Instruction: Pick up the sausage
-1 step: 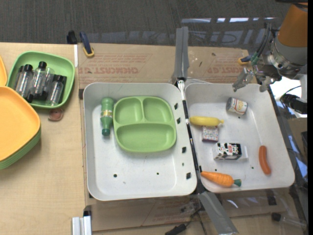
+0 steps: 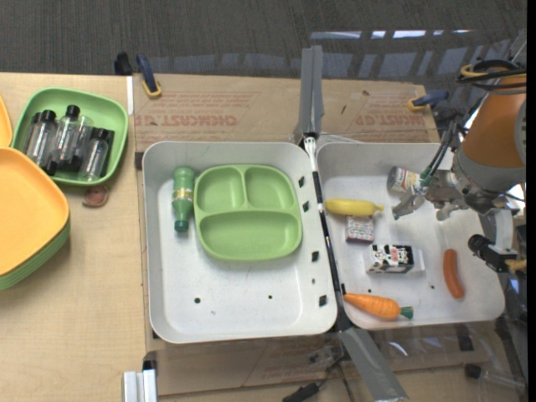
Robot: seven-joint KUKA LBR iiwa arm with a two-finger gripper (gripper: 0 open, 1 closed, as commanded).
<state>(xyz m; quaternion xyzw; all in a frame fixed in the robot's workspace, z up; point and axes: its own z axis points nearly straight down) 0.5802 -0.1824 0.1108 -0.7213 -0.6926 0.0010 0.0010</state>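
Orange-red, smooth and probably light plastic, the sausage lies near the right bin's right edge; grip across its middle, since it may roll. The fingers stand apart, holding nothing.

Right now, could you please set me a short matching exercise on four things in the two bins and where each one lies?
Things:
1. sausage
2. carrot
3. banana
4. green bottle

Places:
A. left bin, beside the green divided plate
B. right bin, front edge
C. right bin, right side, below the gripper
D. right bin, by the divider between the bins

Pairs: 1-C, 2-B, 3-D, 4-A
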